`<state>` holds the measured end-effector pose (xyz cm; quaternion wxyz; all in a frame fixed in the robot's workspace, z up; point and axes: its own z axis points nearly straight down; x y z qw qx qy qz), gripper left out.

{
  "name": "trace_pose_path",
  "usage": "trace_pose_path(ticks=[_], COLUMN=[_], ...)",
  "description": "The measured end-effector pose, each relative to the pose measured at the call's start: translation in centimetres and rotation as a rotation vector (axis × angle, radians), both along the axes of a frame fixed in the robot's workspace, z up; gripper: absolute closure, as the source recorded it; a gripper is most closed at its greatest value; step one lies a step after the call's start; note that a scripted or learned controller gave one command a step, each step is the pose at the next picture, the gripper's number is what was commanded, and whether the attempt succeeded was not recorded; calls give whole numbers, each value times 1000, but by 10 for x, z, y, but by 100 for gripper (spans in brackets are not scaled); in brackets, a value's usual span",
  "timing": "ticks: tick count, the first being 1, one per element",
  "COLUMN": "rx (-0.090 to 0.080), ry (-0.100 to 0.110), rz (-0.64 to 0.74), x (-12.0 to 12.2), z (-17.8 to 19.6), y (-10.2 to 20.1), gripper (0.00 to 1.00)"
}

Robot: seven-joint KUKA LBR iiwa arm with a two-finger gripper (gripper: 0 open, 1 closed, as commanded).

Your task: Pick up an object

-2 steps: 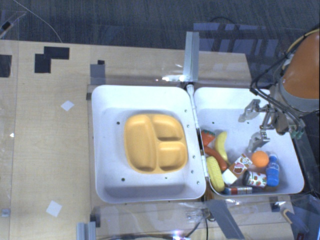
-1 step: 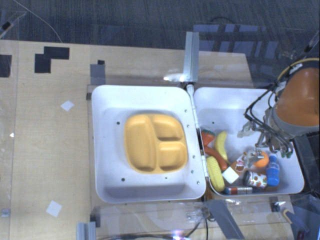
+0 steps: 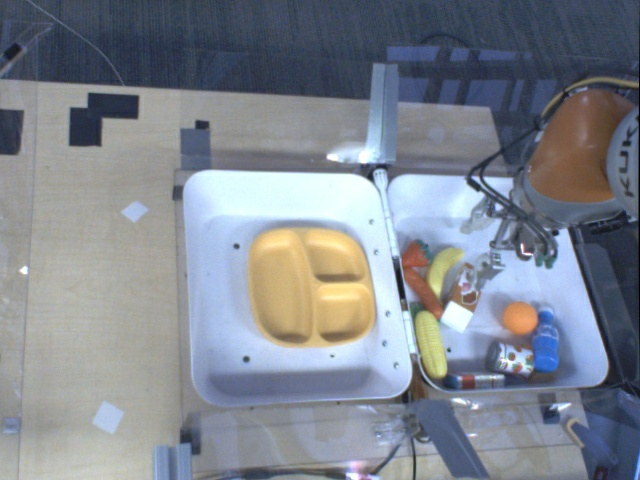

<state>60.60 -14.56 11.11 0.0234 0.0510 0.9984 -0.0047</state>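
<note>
- Gripper (image 3: 487, 265) hangs low in the right bin (image 3: 598, 343), just over a small brown packet (image 3: 465, 286) beside the banana (image 3: 444, 269).
- Jaws: too blurred, cannot tell.
- Yellow tray (image 3: 310, 285) sits in the left bin (image 3: 215, 368).

Arm (image 3: 590, 153): one unit, industrial type. Casing rounded and bulbous at the wrist, with a broad glossy orange band; adjoining shell pale grey, carrying part of dark lettering at the frame's edge. Cables: thin black leads looping off the orange section toward the tool end, one yellowish line arcing over the top. Pincer (image 3: 490, 265): small metallic assembly, silver-grey brackets and slender fingers, with dark fittings and a speck of green at its mount.
</note>
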Motion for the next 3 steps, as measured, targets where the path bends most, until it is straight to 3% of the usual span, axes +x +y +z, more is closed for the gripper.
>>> trace_pose_path(ticks=[1,2,3], rx=[14,20,28], ry=[20,-8,27], rz=[-259,-368,-660], x=[-87,33,62], z=[11,-1,-2], y=[-27,11,17], gripper=[0,0,0])
